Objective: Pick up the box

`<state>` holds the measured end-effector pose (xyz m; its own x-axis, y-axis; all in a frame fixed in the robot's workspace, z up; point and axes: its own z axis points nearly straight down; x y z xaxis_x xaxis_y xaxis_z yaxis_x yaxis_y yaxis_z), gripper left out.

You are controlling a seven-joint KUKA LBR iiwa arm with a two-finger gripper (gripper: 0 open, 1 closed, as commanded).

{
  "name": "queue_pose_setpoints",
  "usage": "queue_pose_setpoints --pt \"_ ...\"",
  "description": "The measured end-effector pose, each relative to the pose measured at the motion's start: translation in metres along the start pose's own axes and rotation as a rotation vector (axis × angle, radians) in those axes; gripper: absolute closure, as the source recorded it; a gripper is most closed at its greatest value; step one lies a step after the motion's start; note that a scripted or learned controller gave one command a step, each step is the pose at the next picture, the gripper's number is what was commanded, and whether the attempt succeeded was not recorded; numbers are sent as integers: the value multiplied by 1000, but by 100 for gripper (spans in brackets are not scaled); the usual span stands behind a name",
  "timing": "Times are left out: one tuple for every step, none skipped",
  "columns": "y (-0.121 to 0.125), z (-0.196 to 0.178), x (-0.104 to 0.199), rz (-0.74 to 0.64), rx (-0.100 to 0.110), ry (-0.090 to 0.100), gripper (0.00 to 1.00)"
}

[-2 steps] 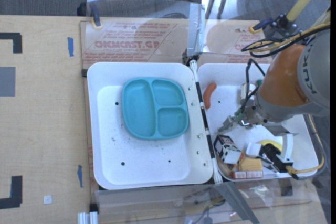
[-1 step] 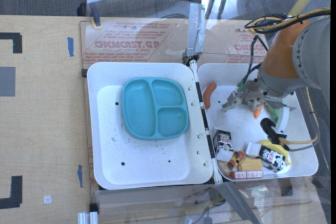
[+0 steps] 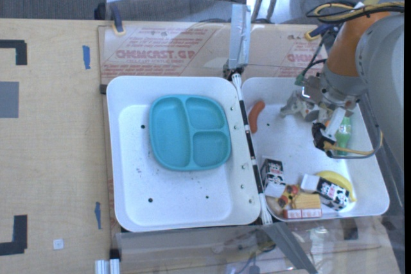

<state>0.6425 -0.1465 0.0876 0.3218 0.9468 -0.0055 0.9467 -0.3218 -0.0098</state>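
Grey carpet lies beyond the pale wooden desk (image 3: 51, 157), which carries strips of blue tape and black corner marks on its left part. Two shallow white bins sit side by side on it, with printed cardboard and clear plastic sheeting behind them. In the left bin (image 3: 128, 202) a teal divided plate (image 3: 190, 131) lies flat, near the middle. The right bin (image 3: 289, 138) holds a small sausage-like piece (image 3: 255, 115) close to its left wall and a cluster at its front edge: a black-and-white box (image 3: 273, 172) tilted against the left wall, a red and yellow item (image 3: 300, 201) just beside it, a banana (image 3: 340, 181), and another black-and-white carton (image 3: 334, 194) touching the banana.

Reaching in from the right, the grey arm with its orange band (image 3: 350, 42) bends down over the back of the right bin. Its jaws (image 3: 307, 107) hang well apart from the box, and I cannot tell how far open they are or whether they grip anything. A green bottle (image 3: 344, 133) stands just beside the wrist cables.
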Motion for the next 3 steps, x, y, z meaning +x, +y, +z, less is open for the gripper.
queue_pose_setpoints --pt "22 -123 -66 75 -7 4 0" --pt "-17 -283 -73 129 -6 3 0" --pt "-16 -291 -71 125 -5 0 100"
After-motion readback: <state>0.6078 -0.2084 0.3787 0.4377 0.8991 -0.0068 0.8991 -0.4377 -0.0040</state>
